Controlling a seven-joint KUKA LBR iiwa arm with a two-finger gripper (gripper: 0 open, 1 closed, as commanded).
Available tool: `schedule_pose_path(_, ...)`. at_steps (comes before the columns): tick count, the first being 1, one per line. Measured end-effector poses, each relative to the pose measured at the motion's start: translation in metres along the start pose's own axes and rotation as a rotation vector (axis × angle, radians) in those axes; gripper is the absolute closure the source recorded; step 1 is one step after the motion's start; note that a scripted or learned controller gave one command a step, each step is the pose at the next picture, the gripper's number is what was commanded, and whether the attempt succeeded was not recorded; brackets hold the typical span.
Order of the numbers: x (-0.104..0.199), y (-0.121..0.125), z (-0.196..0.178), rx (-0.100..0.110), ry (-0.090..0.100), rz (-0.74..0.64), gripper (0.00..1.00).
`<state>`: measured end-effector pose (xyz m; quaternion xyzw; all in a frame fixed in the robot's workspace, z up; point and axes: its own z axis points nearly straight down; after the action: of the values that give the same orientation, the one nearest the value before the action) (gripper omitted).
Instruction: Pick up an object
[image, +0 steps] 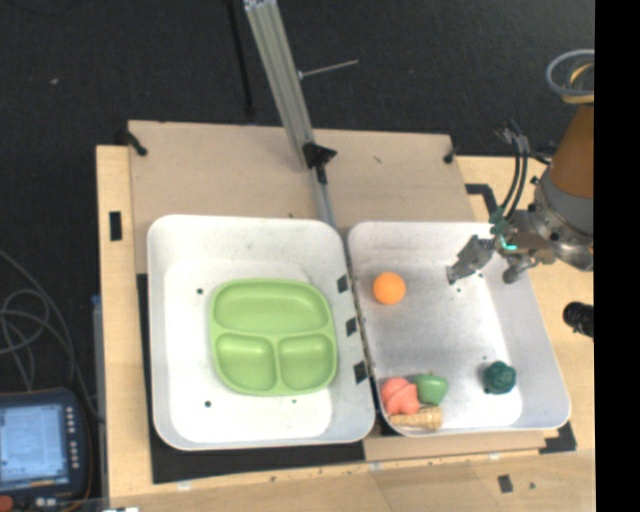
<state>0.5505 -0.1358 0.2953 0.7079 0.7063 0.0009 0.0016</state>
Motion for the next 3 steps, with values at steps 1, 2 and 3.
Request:
schedule_pose_path(1, 0.007, -0.007, 0.052, 0.006, 0.0, -0.002, 0.0)
schedule_pose_path(2, 0.003, -0.008, 0.115, 0.009, 0.0, -0.001, 0.0)
schedule_pose_path(3, 0.002, -0.006, 0.178, 0.008, 0.0, -0.001, 0.0)
